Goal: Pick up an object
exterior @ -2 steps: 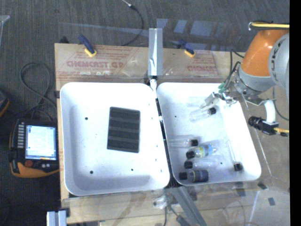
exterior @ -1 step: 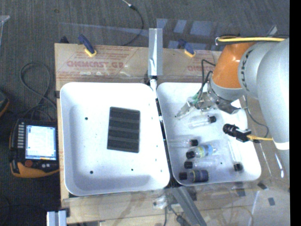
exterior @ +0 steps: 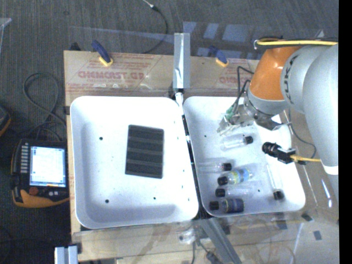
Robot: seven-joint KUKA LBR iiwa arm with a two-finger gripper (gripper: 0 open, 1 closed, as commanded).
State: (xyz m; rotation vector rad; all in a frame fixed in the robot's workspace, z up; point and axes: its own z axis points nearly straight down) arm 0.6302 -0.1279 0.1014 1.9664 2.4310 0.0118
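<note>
The gripper [exterior: 234, 120] hung low over the far part of the right bin [exterior: 204, 110], its fingers too blurred and glassy to tell whether they were open or held anything; just beside it lay a clear vial [exterior: 237, 142] with a black cap; nearer the camera, more small capped bottles [exterior: 230, 177] clustered, some hard to outline; a ribbed black slab [exterior: 145, 151] lay flat in the left bin [exterior: 88, 114].
</note>
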